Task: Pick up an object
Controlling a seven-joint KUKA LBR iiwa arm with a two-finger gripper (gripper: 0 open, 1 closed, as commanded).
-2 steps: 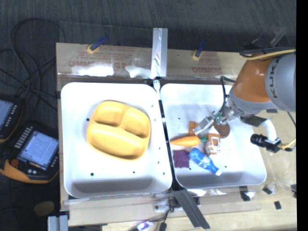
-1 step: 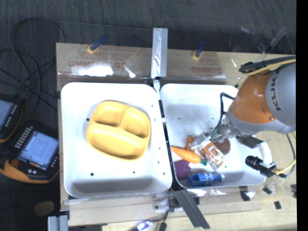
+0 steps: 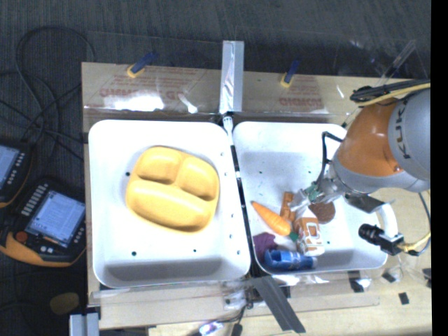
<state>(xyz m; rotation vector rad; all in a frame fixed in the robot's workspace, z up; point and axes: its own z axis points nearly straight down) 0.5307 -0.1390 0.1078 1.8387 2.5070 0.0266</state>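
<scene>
We had the arm (image 3: 381, 149) reaching in from the right of the frame, w/ the gripper (image 3: 316, 193) down low in the right bin (image 3: 280, 152), right at the top edge of the clutter. The pile sat lower centre-right: an orange carrot (image 3: 271, 218) lying at a slant, a small orange-and-white carton (image 3: 309, 234) just beside it, a blue item (image 3: 287, 259) against the bin's near wall, a purple thing (image 3: 262, 243) touching the carrot's lower side, plus a brown round piece (image 3: 323, 211) right under the gripper. The left bin (image 3: 105, 257) held one big yellow bread-like lump (image 3: 172, 187), well apart from the action. Step-wise, we judged this the descent/grasp approach, nothing lifted yet. As for the end effector, we couldn't tell if it was spread or pressed together; too small & half hidden by the wrist. Next move, we figured, called for closing on whichever item sat nearest, prob. the brown piece or the carton, then a straight lift clear of the neighbours w/o dragging them.
</scene>
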